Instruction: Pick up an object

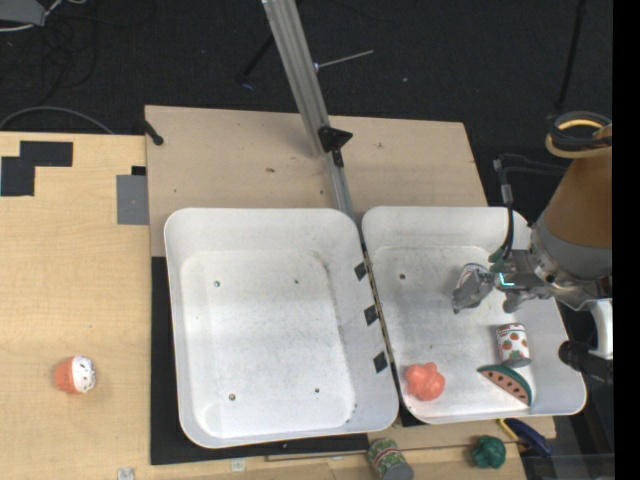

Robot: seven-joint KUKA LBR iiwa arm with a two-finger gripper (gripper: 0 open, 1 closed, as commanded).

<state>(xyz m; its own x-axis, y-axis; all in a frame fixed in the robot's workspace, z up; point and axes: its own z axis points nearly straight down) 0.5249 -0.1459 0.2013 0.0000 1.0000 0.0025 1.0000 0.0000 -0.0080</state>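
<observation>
My gripper [466,291] hangs over the middle of the right bin [430,228], fingers pointing left and down, with a small gap between them and nothing held. In the same bin lie a red lumpy toy [424,381] near the front left, a watermelon slice [506,384] at the front right, and a small white can with red spots [512,343] just below my wrist. The can lies closest to the gripper, a little to its lower right.
The left bin [262,328] sits beside the right one. An orange-and-white ball [75,375] rests on the wooden bench at far left. A green object [489,452] and a dark can [385,457] lie at the front edge. A metal rail [305,78] slants behind the bins.
</observation>
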